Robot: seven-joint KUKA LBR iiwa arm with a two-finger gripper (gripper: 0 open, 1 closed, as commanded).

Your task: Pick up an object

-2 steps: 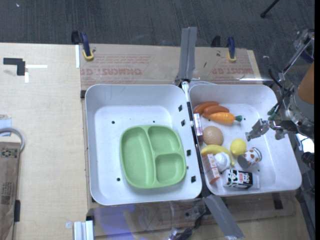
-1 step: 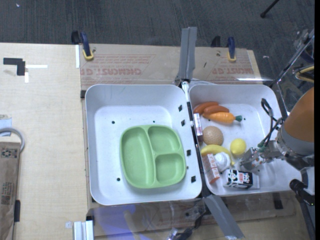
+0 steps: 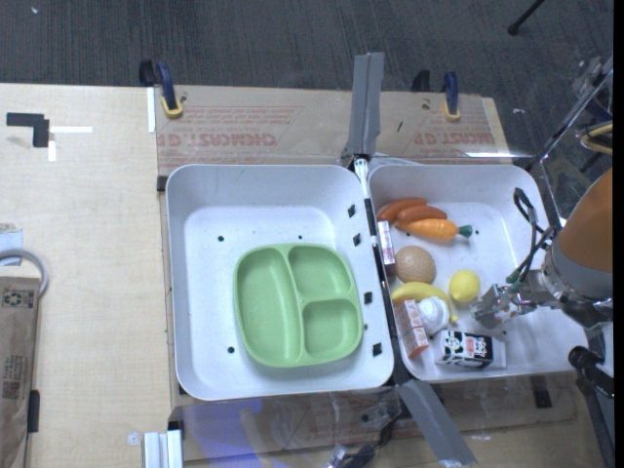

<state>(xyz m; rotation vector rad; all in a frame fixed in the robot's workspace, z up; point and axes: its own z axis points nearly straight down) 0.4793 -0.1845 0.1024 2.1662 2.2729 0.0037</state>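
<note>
Dark carpet runs behind a pale wooden bench (image 3: pixel 88 261) that carries 2 shallow white bins side by side, with a strip of printed cardboard (image 3: pixel 322 130) clamped along their far edge. Left bin (image 3: pixel 195 291): a green 3-compartment tray (image 3: pixel 297 305) lies in its middle, slightly turned. Right bin (image 3: pixel 526 349): the small objects sit mostly toward its left wall. At the far end lie 2 orange carrots (image 3: pixel 421 219), one behind the other, the nearer one with a green tip pointing right. Below them rests a round tan ball (image 3: pixel 414 263), with a yellow banana (image 3: pixel 419 292) just in front of it and a lemon (image 3: pixel 464 287) to the right of both. A thin red-and-white packet (image 3: pixel 383 242) stands against the wall between the bins. A red-and-white wrapped item (image 3: pixel 421 318) lies near the banana, and a small black-and-white carton (image 3: pixel 466 349) lies at the near edge of the bin.

Reaching in from the right, the arm shows its orange band (image 3: pixel 595 237) at the frame edge. Its hand (image 3: pixel 495 305) is low inside the right bin, just right of the lemon and above the carton. Nothing can be seen between the fingers, and how far apart they stand cannot be told from this angle
</note>
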